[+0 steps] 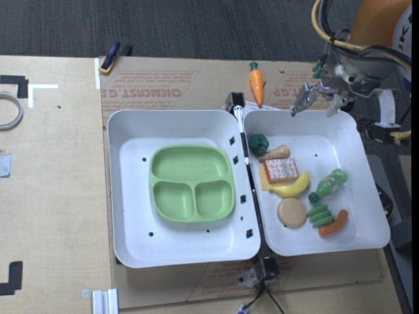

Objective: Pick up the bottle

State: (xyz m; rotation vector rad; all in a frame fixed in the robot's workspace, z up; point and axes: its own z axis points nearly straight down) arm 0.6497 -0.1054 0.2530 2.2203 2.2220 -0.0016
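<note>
bottle (328,184) in right bin (366,175); tray (192,184) in left.

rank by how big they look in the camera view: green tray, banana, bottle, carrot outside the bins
1. green tray, by far the largest
2. banana
3. bottle and carrot: too alike to rank

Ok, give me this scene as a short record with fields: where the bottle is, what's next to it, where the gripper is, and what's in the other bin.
bottle: green bottle, lying in the right bin, near its right wall
neighbours: banana to its left, green vegetable and sausage below it in view
gripper: gripper above the right bin's far rim, apart from the bottle, holding nothing
left bin: left bin holds a green divided tray
</note>
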